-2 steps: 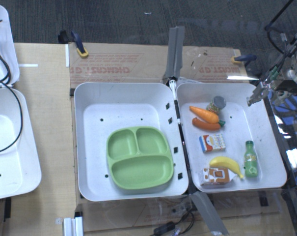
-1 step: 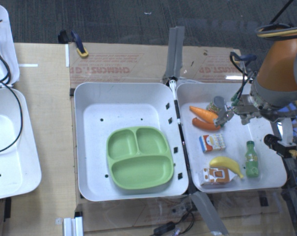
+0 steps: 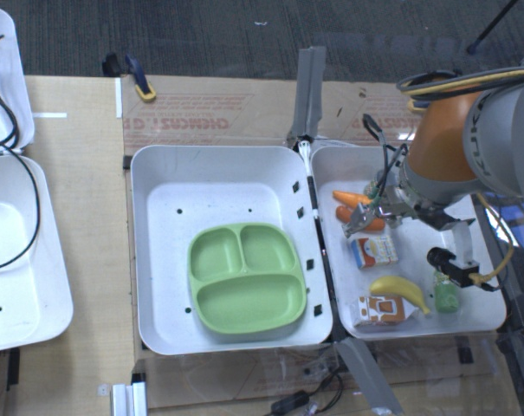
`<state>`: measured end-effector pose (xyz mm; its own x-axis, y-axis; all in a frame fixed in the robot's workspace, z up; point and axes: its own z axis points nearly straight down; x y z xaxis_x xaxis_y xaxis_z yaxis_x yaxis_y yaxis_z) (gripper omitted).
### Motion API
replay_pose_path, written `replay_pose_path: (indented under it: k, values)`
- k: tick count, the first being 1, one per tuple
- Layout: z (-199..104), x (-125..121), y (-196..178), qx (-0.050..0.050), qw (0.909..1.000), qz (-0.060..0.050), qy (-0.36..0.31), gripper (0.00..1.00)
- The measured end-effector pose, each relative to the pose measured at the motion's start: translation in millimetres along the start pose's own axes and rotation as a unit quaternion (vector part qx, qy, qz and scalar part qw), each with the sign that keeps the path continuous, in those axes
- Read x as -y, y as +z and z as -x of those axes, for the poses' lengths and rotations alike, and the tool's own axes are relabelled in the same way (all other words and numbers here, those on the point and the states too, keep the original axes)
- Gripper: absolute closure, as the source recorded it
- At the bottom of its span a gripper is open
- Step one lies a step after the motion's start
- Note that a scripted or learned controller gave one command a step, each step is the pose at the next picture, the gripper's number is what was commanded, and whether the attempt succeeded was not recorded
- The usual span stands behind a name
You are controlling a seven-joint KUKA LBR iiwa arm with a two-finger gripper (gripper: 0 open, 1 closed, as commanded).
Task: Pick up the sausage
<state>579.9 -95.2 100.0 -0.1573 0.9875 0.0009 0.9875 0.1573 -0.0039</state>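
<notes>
Here, gripper (image 3: pixel 364 221) over the sausage (image 3: pixel 371 225) near the right bin's (image 3: pixel 495 319) inner wall, finger state unreadable.

— What's in the left bin (image 3: pixel 158 258)?
— A green divided plate (image 3: pixel 244 277), lying flat.
— And the right bin (image 3: pixel 497 317)?
— The gripper (image 3: pixel 364 221) hangs low over its far end, just beside an orange carrot (image 3: pixel 350 198) and a reddish piece, perhaps the sausage (image 3: pixel 375 226). Nearer lie a small carton (image 3: pixel 376 250), a banana (image 3: pixel 402 290), a second carton (image 3: pixel 384 310) and a green item (image 3: pixel 446 297).
</notes>
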Motion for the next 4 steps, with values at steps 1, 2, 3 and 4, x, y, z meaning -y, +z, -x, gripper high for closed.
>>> replay_pose_path:
  k: [1,2,3,4]
  values:
    - [3,0,-9,0.0,1.0,0.0,0.003,1.0]
    - [3,0,-9,0.0,1.0,0.0,0.003,0.0]
    - [9,-33,7,0.001,0.9997,0.003,0.025,0.0]
    - [-13,-54,-91,0.001,0.9936,0.001,0.113,0.0]
